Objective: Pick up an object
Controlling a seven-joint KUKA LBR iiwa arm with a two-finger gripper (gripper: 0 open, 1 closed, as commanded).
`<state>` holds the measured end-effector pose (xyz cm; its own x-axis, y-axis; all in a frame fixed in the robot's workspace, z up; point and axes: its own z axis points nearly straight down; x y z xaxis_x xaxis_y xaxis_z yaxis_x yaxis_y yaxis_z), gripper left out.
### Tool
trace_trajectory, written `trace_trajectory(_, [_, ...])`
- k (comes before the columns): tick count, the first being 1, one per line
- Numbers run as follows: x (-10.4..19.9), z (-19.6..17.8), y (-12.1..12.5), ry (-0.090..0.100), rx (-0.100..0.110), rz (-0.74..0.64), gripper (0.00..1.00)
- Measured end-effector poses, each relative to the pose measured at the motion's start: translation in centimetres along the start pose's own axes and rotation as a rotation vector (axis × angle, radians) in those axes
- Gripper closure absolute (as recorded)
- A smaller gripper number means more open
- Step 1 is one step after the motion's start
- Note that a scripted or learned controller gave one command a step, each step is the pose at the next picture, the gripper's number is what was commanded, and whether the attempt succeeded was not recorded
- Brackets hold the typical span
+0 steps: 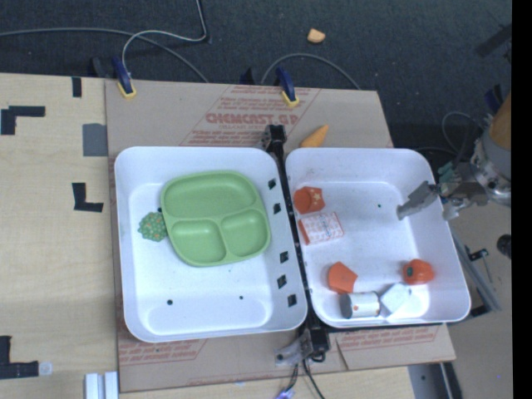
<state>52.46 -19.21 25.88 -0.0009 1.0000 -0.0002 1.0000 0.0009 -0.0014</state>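
Note:
My gripper (434,205) hangs over the right rim of the right bin (374,163), open, with nothing between its fingers (413,201). In that bin lie an orange-red block (308,199), a red-and-white patterned packet (320,228), an orange lump (341,277), a red tomato-like toy (418,271), a white cylinder with a dark end (359,306) and a white piece (405,299). The tomato toy sits below the gripper, apart from it.
The left bin (133,289) holds a green divided plate (216,217) and a small green bumpy toy (152,226). An orange carrot-like piece (313,135) lies on the cardboard behind the bins. Blue clamps (125,80) and cables sit at the back edge.

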Motion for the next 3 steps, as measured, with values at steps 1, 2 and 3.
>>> trace_trajectory(1, [5.6, 12.4, -4.2, 0.002, 0.003, 0.0, 0.0])
trace_trajectory(2, [9.3, 17.3, -4.1, 0.0, -0.001, 0.001, 0.0])
trace_trajectory(3, [9.3, 16.3, -3.9, -0.001, -0.004, 0.001, 1.0])
